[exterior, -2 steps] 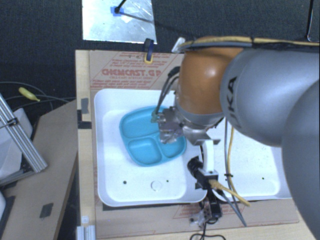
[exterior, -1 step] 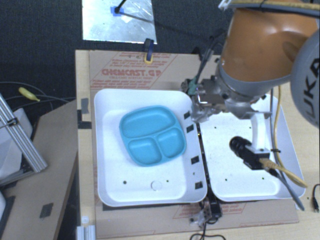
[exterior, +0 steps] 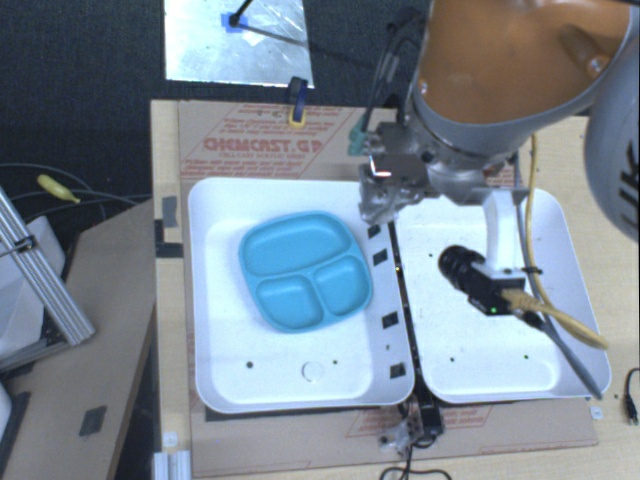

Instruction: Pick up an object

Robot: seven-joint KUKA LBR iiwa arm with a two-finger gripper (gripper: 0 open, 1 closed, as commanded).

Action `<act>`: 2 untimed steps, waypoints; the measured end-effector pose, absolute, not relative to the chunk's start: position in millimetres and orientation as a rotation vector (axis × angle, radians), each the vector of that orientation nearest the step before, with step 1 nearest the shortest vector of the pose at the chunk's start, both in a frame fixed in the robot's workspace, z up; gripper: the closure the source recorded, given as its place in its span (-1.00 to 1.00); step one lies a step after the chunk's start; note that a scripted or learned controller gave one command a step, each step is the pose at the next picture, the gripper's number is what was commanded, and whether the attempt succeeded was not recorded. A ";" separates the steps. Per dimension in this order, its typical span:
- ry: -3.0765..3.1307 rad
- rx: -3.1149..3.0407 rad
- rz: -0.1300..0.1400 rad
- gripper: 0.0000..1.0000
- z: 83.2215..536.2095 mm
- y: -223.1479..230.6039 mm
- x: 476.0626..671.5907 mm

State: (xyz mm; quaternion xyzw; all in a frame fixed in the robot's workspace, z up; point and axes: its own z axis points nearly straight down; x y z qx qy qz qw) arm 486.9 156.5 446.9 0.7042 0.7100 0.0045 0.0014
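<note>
A light blue plate (exterior: 303, 270) with three compartments lies flat in the left bin (exterior: 225, 368), slightly turned. My gripper (exterior: 378, 206) hangs over the far end of the divider between the two bins, just past the plate's upper right corner and apart from it. The big orange band of the arm (exterior: 510, 38) looms above it and hides the gripper's upper part.
The right bin (exterior: 490, 373) has a black cylindrical part (exterior: 470, 273) over it on a white bracket, with a yellow cable trailing right; both look attached to the arm. Black clips line the divider (exterior: 392, 318). Cardboard lies under both bins.
</note>
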 end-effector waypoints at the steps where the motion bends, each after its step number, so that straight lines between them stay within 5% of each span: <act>1: 2.212 2.220 0.018 1.00 541.0 92.9 486.9; 2: 2.219 2.228 -0.010 1.00 437.1 53.2 491.8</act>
